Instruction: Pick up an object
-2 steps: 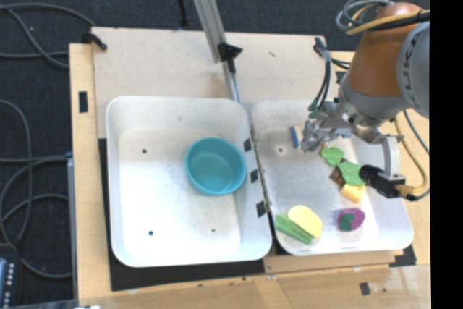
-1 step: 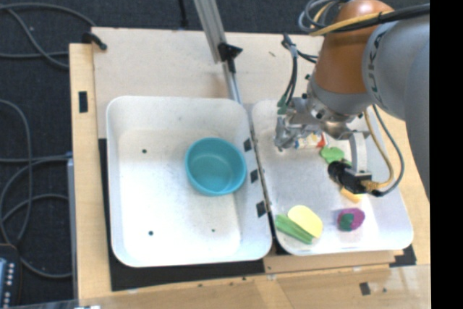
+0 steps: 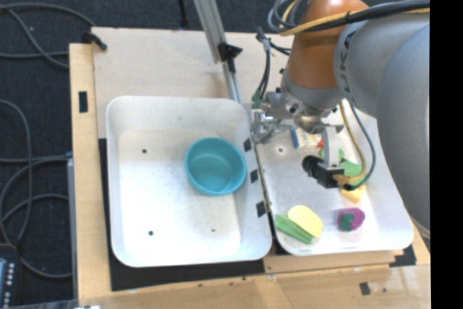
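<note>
The pale tabletop point(image 3: 159, 61) carried two shallow white bins side by side. The grey arm point(image 3: 391, 61), with its orange band above the wrist, reached in from the right over the upper part of the right bin point(image 3: 289, 174). The left bin point(image 3: 145, 228) lay beside it, their rims touching along the middle. The hand point(image 3: 266, 125) hung low at that shared rim, near the top of the right bin; whether it was wide or narrow could not be told, and nothing was seen held in it. A teal bowl point(image 3: 215, 166) stood upright in the left bin, towards its right side. In the right bin, near the front edge, lay a yellow toy point(image 3: 307, 218) with a green piece point(image 3: 289, 228) touching its lower left side. Just to its right sat a small purple thing point(image 3: 350, 219). Above that, a small green thing point(image 3: 352, 168) and a small orange-yellow thing point(image 3: 351, 194) lay close together, well apart from the hand.
</note>
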`<state>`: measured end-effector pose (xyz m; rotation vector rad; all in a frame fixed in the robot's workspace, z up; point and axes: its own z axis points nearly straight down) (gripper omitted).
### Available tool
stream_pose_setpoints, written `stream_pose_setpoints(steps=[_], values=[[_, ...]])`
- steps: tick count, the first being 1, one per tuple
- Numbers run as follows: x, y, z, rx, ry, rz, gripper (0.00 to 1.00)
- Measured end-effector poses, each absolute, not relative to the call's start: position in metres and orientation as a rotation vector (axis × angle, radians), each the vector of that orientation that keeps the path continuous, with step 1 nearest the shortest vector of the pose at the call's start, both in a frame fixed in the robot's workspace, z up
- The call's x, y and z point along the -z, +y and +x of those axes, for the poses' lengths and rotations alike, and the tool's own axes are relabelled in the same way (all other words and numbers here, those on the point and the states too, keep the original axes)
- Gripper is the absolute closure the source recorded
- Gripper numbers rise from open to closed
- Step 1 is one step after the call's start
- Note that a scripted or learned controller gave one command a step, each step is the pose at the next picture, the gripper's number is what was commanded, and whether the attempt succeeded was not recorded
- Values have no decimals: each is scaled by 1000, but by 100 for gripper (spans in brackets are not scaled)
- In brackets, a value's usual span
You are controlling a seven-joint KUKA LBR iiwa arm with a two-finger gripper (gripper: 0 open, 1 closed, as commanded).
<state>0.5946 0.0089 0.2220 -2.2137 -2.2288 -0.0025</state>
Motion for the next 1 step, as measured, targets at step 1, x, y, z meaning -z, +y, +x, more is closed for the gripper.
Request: stream_pose_setpoints(steps=[1], values=[[-235, 53, 608, 4, -2230, -2213, 100]])
